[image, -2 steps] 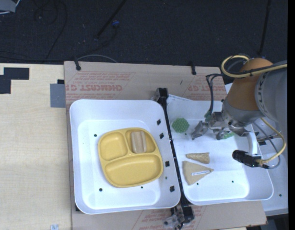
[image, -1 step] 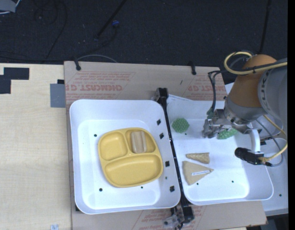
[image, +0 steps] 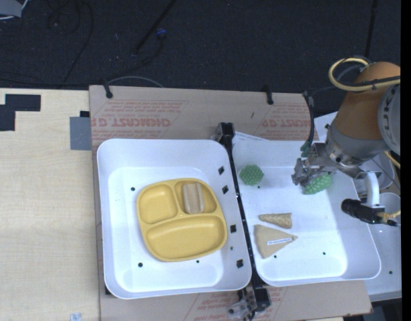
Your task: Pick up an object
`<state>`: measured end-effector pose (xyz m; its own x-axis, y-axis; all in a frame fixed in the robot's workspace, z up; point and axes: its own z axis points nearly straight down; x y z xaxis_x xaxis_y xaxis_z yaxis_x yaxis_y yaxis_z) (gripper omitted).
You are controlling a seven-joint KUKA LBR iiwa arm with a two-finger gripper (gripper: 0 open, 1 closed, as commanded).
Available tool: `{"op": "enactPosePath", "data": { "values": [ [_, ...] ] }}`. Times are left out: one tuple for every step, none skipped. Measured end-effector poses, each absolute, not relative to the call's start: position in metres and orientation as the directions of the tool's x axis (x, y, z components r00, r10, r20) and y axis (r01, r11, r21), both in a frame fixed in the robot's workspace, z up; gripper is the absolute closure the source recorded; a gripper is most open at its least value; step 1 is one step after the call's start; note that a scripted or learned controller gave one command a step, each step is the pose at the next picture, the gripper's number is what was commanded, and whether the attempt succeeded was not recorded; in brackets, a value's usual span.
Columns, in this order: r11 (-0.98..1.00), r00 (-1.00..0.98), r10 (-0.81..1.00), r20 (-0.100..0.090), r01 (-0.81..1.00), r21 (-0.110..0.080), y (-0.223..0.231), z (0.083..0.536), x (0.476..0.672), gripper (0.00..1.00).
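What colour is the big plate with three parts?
Yellow divided plastic plate, seen in the camera view.

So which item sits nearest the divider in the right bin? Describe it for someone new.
Find the right-hand shallow white bin. Near its upper left corner, beside the central divider, lies a small round bumpy green ball. Unlike the two tan wedge-shaped pieces lower down, it is round and green.

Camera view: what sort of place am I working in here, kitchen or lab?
Most likely a robotics lab bench, not a kitchen: two white bins clamped side by side on cardboard, loose cables on the dark floor behind, and toy-like items such as a yellow divided tray and green ball.
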<state>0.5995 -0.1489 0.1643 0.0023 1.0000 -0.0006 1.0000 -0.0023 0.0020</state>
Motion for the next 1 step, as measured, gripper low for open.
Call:
{"op": "enactPosePath", "data": {
  "values": [
    [0.001,-0.001,1.0,0.0,1.0,0.001,-0.1496,0.2056,0.6,1.0]
  ]
}}
